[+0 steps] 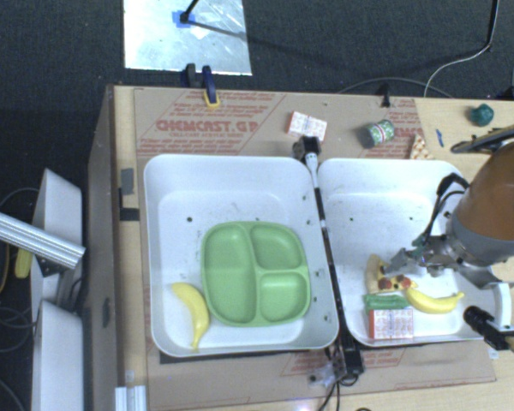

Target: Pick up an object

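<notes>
My claw [404,264] hangs low over the right bin [385,187], at its near side, right above a small heap of things. I cannot tell whether it is apart or together; from above, my own wrist and its cables cover most of it, and nothing is plainly clamped in it.

The heap is what I am after. A yellow banana [434,300] lies just beside the claw toward the bin's front wall, a green packet [385,300] touches its left end, and a red and white box [392,322] sits against the front rim below that. A yellowish thing with red bits [379,274] lies just under the claw tip; too small to name.

To do this step well I would choose one thing and not the heap. The banana looks the best bet: it is long and curved, with free space around its right half, so I should close across its narrow width near the middle, away from the packet. The box sits hard by the wall and leaves little room for a finger there. I judge the risk to be nudging two things at once and lifting neither.

The left bin [240,174] holds a green divided plate [257,274] and a second banana [193,311], well apart from me; I would leave those alone
</notes>
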You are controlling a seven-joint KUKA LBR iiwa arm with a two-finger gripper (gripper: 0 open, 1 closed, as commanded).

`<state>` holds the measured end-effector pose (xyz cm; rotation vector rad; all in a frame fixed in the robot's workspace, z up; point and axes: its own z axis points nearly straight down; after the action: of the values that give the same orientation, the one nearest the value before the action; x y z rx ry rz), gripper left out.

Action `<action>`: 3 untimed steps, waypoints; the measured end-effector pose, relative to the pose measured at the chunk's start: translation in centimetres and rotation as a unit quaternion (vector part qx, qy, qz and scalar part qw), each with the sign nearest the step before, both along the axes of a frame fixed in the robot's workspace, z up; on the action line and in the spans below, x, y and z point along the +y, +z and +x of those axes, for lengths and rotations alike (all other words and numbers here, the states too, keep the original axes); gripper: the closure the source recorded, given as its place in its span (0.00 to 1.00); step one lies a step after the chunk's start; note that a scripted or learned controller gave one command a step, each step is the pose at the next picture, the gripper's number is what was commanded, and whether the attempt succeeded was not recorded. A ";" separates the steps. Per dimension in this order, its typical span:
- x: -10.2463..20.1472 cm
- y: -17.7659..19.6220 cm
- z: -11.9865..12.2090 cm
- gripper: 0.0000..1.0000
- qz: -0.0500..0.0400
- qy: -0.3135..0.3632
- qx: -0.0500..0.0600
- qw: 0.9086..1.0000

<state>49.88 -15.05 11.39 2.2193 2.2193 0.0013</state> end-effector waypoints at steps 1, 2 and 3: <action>6.4 -2.6 -0.9 0.00 -0.002 0.000 -0.006 1.000; 6.4 -1.4 -0.7 1.00 -0.002 0.000 -0.007 1.000; 0.9 8.7 -0.6 1.00 0.000 0.000 -0.001 1.000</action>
<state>49.24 -14.20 20.13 2.2172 2.2192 0.0029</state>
